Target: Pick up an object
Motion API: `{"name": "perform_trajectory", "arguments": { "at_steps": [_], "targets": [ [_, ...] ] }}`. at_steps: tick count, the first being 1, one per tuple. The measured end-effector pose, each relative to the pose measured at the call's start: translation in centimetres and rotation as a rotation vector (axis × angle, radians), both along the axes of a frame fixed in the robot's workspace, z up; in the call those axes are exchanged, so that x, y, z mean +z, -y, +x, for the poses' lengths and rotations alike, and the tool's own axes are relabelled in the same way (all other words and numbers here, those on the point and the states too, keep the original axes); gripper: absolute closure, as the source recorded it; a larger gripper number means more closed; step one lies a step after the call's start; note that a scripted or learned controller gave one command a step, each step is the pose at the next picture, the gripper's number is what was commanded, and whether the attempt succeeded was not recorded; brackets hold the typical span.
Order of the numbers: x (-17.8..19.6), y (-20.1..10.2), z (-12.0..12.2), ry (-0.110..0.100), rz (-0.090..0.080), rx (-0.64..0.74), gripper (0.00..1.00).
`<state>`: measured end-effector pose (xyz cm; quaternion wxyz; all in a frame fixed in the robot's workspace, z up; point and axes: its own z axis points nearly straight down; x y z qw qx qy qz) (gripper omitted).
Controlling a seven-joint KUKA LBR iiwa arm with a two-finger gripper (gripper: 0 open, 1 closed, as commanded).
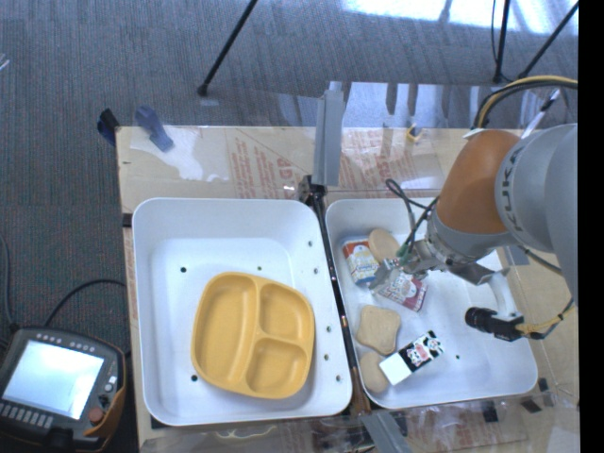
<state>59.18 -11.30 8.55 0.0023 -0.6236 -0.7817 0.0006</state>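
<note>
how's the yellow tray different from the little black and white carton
The yellow tray lies in the left bin; the black and white carton lies in the right bin. The tray is far larger and split into three compartments, the carton a small box. The tray is one plain colour, the carton printed with a pattern. Both lie apart from the tool.

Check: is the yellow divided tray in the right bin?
No. The yellow divided tray lies in the left bin; the right bin holds the small items.
</note>
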Motion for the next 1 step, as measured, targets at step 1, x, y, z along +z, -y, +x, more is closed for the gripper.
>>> {"name": "perform_trajectory", "arguments": {
  "at_steps": [1],
  "targets": [
    [1.03, 0.14, 0.02, 0.001, 0.0, -0.005, 1.0]
  ]
}}
